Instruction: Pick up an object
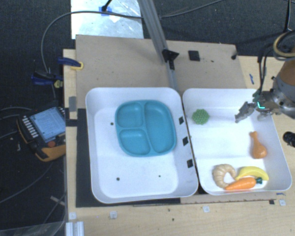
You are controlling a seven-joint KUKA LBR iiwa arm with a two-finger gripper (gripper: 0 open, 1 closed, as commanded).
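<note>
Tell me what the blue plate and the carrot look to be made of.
Blue plate: likely molded plastic, matte to satin; uniform color, rounded divider ridges forming three compartments. Carrot: probably toy plastic, smooth with a slight sheen; flat, even orange and a green tip. Too small to be sure.

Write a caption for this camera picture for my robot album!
Gripper hovers in the right bin near broccoli, chicken drumstick, banana, carrot; blue plate sits left.
</note>
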